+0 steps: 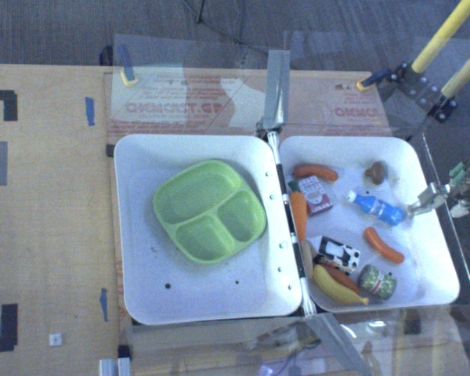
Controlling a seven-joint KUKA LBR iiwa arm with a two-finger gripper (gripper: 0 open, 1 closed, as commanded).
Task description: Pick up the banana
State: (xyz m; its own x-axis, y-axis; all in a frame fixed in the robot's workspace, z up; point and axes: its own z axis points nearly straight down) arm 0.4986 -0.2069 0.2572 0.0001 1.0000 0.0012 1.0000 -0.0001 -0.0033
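Lying at near edge of right white bin [435, 276], curved yellow banana [337, 285] wedged among toys; gripper [424, 203] poised at far-right rim, jaw state unreadable.

The pincer [424, 202] sits low at the right, fingers seemingly parted.

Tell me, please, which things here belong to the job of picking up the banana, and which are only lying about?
For the job:
- yellow curved banana, front of the right bin
- robot hand, at the right bin's right edge

Only lying about:
- green divided plastic plate, in the left bin
- blue plastic bottle
- two orange sausages
- orange carrot
- green can
- black-and-white carton
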